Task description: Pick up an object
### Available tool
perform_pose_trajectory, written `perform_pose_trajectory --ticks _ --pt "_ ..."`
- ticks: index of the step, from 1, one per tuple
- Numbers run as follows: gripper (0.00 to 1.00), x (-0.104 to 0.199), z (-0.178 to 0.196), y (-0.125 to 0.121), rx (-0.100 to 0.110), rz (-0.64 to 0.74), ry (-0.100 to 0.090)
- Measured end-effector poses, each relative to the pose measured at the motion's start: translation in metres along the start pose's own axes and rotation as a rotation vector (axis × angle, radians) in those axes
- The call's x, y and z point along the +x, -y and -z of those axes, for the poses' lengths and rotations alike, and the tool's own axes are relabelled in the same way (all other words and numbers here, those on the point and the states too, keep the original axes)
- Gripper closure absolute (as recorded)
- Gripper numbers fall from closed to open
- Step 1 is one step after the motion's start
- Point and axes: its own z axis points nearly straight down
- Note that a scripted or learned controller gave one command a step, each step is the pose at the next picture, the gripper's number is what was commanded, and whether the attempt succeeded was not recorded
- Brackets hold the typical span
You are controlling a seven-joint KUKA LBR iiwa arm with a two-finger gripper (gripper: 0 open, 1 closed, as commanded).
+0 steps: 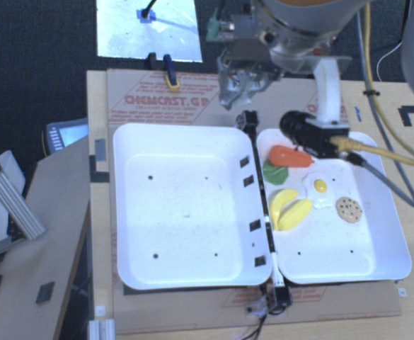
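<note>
Right bin [383, 261] holds 4 toy foods, all bunched in its upper-left part: orange carrot w/ green leafy end [286, 160] lying flat near the top, yellow banana pieces [289, 208] just below by the divider. Fried egg [320, 187] sits right of the banana, round brown cookie [348, 209] just right of & below the egg, all flat on the bin floor.

Arm cut off above, some toys half covered

The arm [313, 6] runs off the top edge, so most of it is lost. The gripper [243, 83] hangs blurred near the bench's [192, 98] far edge; its fingers can't be made out. In the right bin [376, 261], the carrot [290, 156] overlaps the green piece [274, 173].
</note>
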Motion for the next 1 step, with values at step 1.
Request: perform_pose_trajectory --ticks 1 --pt "1.0 0.0283 -0.0685 0.0321 0.018 -0.025 0.007"
